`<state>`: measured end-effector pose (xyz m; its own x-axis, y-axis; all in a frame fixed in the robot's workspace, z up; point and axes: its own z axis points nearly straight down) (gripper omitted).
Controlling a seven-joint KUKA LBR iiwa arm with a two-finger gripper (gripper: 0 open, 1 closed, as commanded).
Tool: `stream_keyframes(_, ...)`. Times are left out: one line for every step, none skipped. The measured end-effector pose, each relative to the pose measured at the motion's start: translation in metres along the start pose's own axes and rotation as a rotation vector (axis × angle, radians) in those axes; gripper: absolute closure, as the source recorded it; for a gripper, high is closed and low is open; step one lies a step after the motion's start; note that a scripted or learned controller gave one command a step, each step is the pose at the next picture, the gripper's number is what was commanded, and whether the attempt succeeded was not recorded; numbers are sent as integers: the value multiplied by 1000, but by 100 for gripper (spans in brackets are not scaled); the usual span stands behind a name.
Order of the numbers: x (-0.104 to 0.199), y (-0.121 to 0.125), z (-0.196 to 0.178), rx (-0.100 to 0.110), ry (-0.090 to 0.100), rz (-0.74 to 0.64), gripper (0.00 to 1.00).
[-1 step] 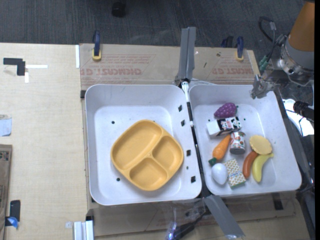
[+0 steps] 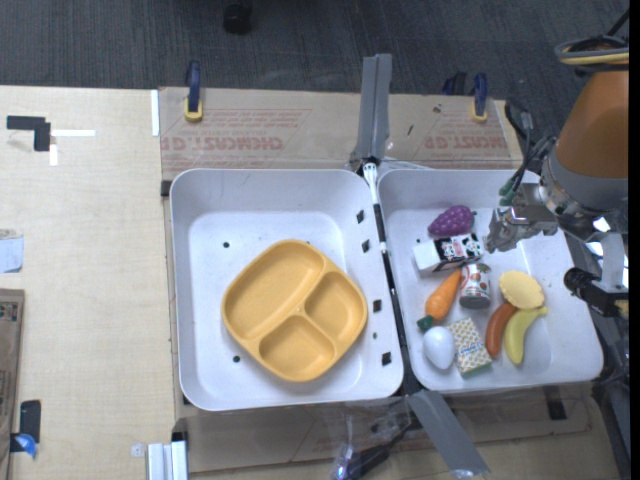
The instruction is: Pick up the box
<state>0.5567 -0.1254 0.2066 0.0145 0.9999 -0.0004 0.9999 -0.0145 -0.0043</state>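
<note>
1 grey two-finger gripper (image 2: 497, 236) hovers beside the small white-and-black carton box (image 2: 447, 252) in the right white bin (image 2: 585, 363); its grip state cannot be told.

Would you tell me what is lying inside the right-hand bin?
The right bin holds grapes, a box, can, carrot, egg, lemon, banana. The arm covers its far corner.

The arm (image 2: 598, 138) is cut off by the right edge of the view. The gripper (image 2: 497, 236) is too small and dim to show its grip. The print on the box (image 2: 469, 346) and the can (image 2: 475, 285) is too small to read.
</note>
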Motion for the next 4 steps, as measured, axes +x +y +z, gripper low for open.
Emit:
stream_keyframes(-28, 38, -39, -4, -1, 23, 0)
stream_keyframes(-45, 1, 3, -1, 0, 406, 0)
stream_keyframes(-45, 1, -5, 3, -1, 405, 100)
stream_keyframes(4, -28, 55, 1, 0, 520, 100)
